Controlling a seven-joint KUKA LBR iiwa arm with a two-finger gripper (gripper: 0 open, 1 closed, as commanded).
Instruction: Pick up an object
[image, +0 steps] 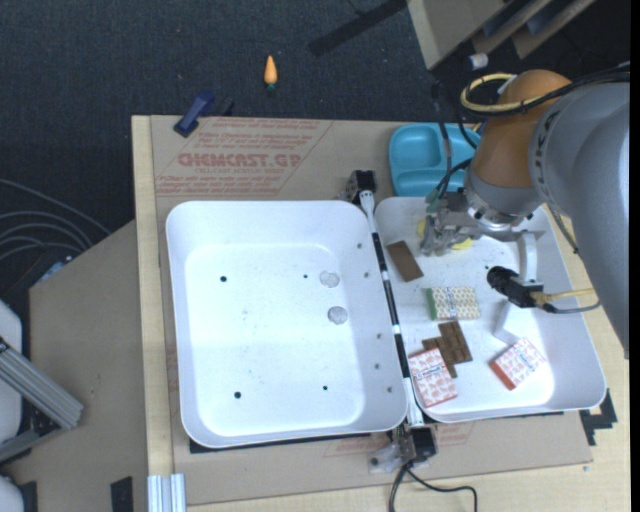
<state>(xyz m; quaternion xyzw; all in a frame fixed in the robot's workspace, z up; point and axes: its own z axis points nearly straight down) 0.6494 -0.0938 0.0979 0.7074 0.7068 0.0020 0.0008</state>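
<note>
Brown bar (404, 260) is lying just bin-centre-ward of my gripper (437, 235), which I'm hovering by the right bin's (580, 385) far edge, can't tell its state.

Smooth glossy white plastic bins (270, 225), matt brown cardboard sheet (250, 150), glossy orange arm band (505, 140)

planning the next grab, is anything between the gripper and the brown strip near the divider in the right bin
Nothing visible does. The gripper is low at the right bin's far end, and the brown strip lies just beside it toward the divider, with bare white floor between them.
</note>
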